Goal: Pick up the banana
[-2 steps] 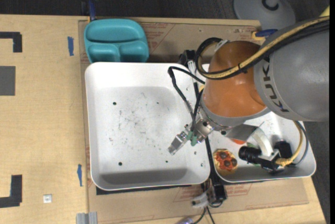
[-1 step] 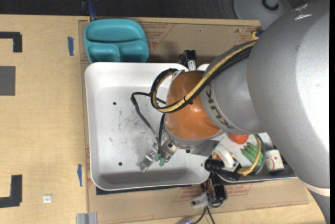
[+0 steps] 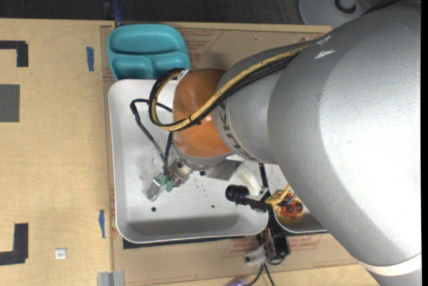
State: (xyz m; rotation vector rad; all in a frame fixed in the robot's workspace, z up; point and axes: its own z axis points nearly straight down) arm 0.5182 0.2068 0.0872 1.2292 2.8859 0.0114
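Note:
My grey arm (image 3: 334, 144) with its orange band (image 3: 197, 119) reaches from the right over the left white bin (image 3: 124, 164). The gripper (image 3: 159, 186) hangs low over the bin's floor, left of centre, with its tip close to the white surface. A small green part shows at the gripper's tip. The arm hides the whole right side of the left bin and most of the right bin (image 3: 304, 228). A yellow and orange-red thing (image 3: 289, 206) peeks out in the right bin under the arm; what it is I cannot tell.
A teal divided tray (image 3: 147, 51) lies against the far edge of the left bin. Black cables (image 3: 144, 121) loop from the wrist over the bin. A black cylindrical part (image 3: 242, 197) juts out near the bins' shared wall. A few dark specks dot the bin floor.

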